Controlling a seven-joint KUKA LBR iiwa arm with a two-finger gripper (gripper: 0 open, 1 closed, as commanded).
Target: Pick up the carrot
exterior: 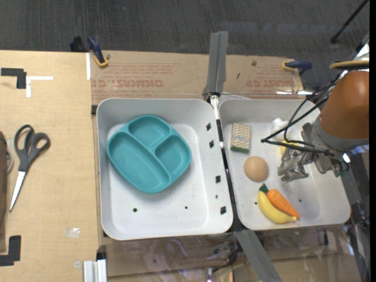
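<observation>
Step in hand, judging by the layout: bringing the pincer (292, 172) down onto the carrot (282, 203) for a grasp, not yet made.

Carrot: lying flat in the right bin (329, 213), below and to the right of the egg (255, 168), green top end nearest the egg, orange tip pointing away from it toward the lower right. Resting against the banana (271, 211), apparently touching along its length, with the banana on the side lower than the egg.

Pincer: hovering just to the right of the egg, level with it, above the carrot's spot and apart from it. Cannot tell how far open; too blurred and tangled with cables to judge. Holding nothing visible, certainly not the carrot.

To do it well:
- Shift away from the egg, down and slightly right, to stand over the carrot's middle rather than its leafy end.
- Turn the wrist to close across the carrot's narrow width, not along its length.
- Open wide before descending.
- Aim for the thicker half, nearer the egg, for a firmer hold on a tapering shape.
- Keep the banana out of the closing path; likely risk of pinching both or of nudging the carrot off it.
- Descend low, almost to the bin floor, then close, then lift straight up.
- Stay clear of the egg throughout; likely to roll at a slight knock.
</observation>
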